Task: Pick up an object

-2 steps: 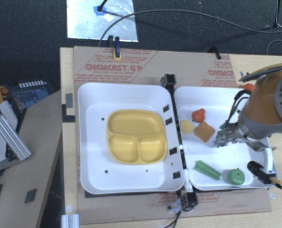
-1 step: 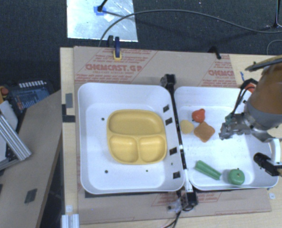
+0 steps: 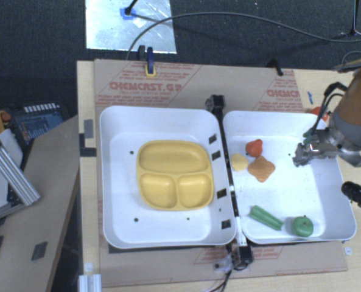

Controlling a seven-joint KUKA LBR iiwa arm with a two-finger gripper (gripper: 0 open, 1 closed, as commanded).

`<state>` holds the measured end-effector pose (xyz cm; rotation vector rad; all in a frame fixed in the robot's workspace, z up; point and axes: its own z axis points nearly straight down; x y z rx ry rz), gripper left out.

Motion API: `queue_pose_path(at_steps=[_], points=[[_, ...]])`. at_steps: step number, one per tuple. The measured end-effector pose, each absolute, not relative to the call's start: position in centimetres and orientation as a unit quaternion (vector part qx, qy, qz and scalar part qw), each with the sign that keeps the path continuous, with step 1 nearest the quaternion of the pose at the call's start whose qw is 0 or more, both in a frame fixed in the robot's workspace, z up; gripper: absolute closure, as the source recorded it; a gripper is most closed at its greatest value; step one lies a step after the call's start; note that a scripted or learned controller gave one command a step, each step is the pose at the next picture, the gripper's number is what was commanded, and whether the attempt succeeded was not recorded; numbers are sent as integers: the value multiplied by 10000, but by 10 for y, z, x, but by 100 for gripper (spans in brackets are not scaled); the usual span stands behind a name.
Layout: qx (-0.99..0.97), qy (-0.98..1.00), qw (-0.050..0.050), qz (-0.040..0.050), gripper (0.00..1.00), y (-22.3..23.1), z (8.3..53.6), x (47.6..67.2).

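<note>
My arm comes in from the right, grey with the orange band above the wrist, and my pincer [image 3: 303,154] hangs over the right bin [image 3: 335,190], toward its right side and about halfway up. From this slanted look down I cannot tell how wide it stands; the tip is a small dark-grey cluster and its parts blur together. Nothing shows in its grip, and it touches none of the toys.

The things I might pick up all lie in that same bin. Nearest are three pieces grouped at the bin's upper left: a small red piece [image 3: 254,147], a pale yellow piece [image 3: 238,162] just below and to its left, close to the divider, and an orange piece [image 3: 262,168] just beside both. The orange one is the closest to my pincer, yet well apart from it, with bare white floor between. Along the bin's front edge lie a long green piece [image 3: 265,217], set at a slant, and a round green piece [image 3: 302,225] just to its right, the two nearly touching.

The left bin [image 3: 116,163] holds a yellow compartment tray [image 3: 173,174], with one wide section across the top and two smaller ones below. Both bins rest on a brown cardboard sheet [image 3: 168,84] with red lettering.
</note>
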<state>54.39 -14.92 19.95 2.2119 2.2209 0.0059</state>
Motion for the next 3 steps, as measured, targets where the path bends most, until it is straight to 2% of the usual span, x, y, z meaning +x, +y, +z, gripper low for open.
queue_pose_path(at_steps=[1, 3], points=[[7055, 7087, 30, 17, 100, -152, 243, 546], [7035, 7107, -3, 14, 100, -35, 248, 526]])
